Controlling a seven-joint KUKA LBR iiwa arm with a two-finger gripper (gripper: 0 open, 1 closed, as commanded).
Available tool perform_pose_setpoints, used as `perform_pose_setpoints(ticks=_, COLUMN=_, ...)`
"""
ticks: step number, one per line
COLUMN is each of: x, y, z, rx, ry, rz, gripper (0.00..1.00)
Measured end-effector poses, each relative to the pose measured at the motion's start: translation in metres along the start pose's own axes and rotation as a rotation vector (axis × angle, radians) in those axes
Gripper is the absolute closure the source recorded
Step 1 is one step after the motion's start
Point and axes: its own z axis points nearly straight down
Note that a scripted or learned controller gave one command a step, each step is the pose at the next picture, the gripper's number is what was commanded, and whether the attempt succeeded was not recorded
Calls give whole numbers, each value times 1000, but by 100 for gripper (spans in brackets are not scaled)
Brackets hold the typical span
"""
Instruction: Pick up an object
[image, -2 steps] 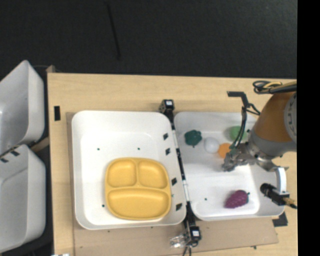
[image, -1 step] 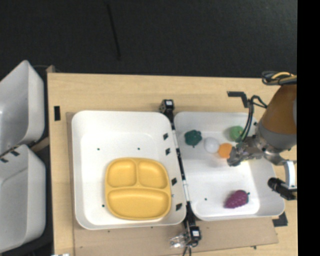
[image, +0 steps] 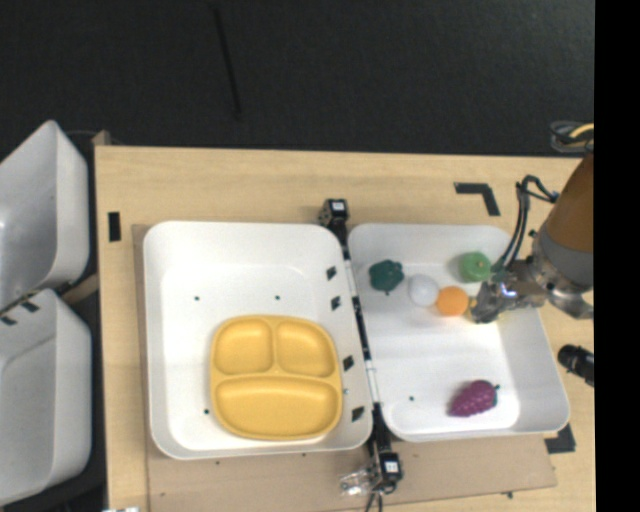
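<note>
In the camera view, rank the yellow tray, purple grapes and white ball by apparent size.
1. Yellow tray, by far the largest.
2. Purple grapes.
3. White ball, smallest.

Wood bench (image: 230, 185) w/ 2 white bins side by side: left bin (image: 170, 300), right bin (image: 520, 390).

Single fixed camera, mounted above the desk (image: 250, 185) and looking down at a slant. Far enough back to frame both white bins: left bin (image: 165, 330) at frame centre-left, right bin (image: 520, 390) at centre-right. Dark floor crosses the top of the frame.
</note>
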Motion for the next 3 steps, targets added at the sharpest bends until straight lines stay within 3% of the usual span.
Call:
perform_pose_setpoints(ticks=1, x=-1, y=2, z=-34, rx=1, ry=0, rz=-12, gripper=100)
perform_pose_setpoints(ticks=3, x=90, y=30, z=-35, rx=6, ry=2, rz=-15, gripper=100)
